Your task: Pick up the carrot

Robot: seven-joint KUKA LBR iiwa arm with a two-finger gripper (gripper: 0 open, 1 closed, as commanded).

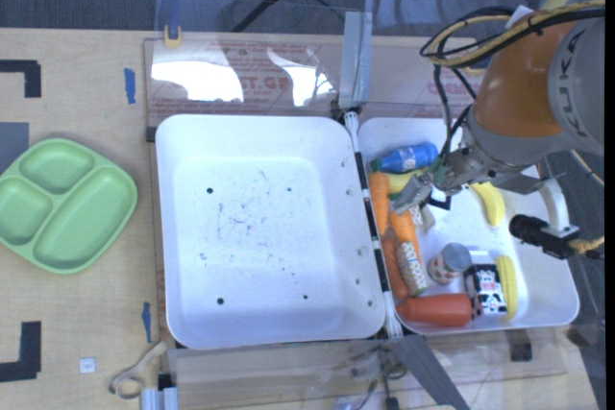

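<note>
The two shallow white plastic bins (255, 158) look smooth and faintly glossy. The light wooden bench top (77, 91) is matt. The green sectioned plastic plate (62, 205) shines softly

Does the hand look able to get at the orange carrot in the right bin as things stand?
Probably yes. The hand hovers right over the long orange carrot, whose upper length lies bare along the right white bin's left wall. A blue bottle crowds its top end, which may hinder a clean grip.
</note>
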